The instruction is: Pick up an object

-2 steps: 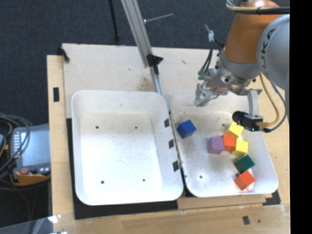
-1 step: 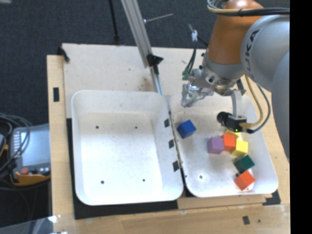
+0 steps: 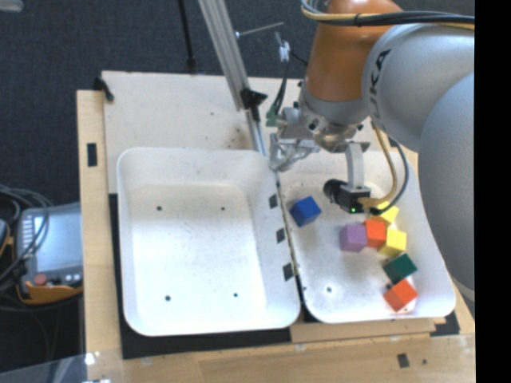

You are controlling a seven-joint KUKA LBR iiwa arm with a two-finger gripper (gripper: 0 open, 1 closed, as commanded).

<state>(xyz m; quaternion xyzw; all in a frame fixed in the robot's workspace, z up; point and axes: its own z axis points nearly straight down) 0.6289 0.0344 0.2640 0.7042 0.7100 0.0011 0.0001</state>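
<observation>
Your hand hangs over the far end of the divide between the two white bins, and you cannot tell from this angle whether it is released or clenched. The blocks lie in the right bin: a blue cube apart near the divider, then a purple cube, an orange cube, a yellow block, a green cube and a second orange cube clustered along the right side. The left bin sits beside it on the desk.
</observation>
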